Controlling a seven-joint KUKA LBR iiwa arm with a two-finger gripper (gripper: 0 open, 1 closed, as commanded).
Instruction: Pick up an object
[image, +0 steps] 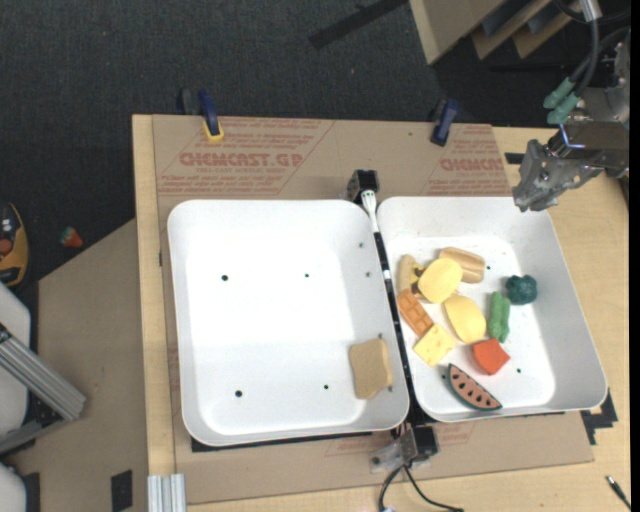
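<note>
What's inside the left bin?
The left bin holds one tan bread-like slice near its front right corner, lying flat. Whatever might lie under the slice is covered.

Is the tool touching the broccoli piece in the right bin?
Apart. The camera view shows the tool above the right bin's far corner, with bare white floor between it and the broccoli piece.
</note>
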